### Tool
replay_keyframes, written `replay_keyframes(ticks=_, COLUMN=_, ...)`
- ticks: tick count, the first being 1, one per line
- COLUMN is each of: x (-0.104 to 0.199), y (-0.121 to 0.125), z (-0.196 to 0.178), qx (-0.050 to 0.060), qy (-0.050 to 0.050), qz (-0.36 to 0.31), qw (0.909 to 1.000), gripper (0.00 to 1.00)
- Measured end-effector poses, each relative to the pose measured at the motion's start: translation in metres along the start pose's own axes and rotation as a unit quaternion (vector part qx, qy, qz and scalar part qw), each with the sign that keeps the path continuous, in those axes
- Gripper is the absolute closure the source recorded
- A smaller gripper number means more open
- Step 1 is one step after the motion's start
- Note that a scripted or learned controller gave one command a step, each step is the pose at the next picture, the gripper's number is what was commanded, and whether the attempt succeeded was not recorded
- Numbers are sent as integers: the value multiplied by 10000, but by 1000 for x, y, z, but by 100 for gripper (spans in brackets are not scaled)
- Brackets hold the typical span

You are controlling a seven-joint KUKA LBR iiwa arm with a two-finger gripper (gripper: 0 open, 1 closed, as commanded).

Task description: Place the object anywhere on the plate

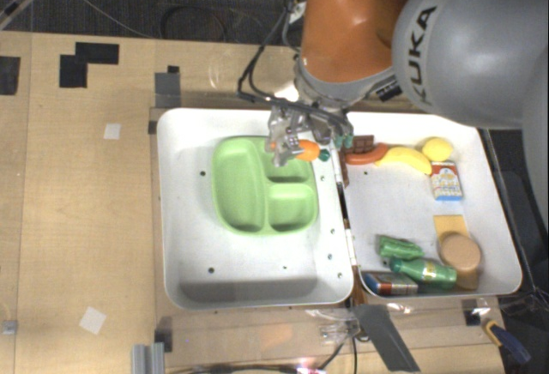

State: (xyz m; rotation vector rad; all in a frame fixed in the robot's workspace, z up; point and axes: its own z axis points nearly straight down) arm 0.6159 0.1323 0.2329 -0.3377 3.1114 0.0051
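A green divided plate [260, 189] lies in the left white bin [189, 218]. My gripper [296, 143] hangs over the plate's back right corner, beneath the orange band of the arm. A small orange object [304, 149] shows between its fingers, just above the plate's rim.
The right bin [489, 192] holds a banana [405, 158], a lemon [437, 147], a small carton [446, 182], a round brown lid [461, 252], green bottles [412, 261] and a reddish piece [360, 156] near the divider. The arm's bulk covers the back of both bins.
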Motion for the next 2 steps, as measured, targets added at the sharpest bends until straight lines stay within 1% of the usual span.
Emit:
replay_keyframes(ticks=1, x=-1, y=75, z=-10, qx=-7, qy=20, qz=868, qw=9962, gripper=100)
replay_keyframes(ticks=2, x=-1, y=72, z=-10, qx=1, qy=19, qz=887, qw=9961, gripper=0)
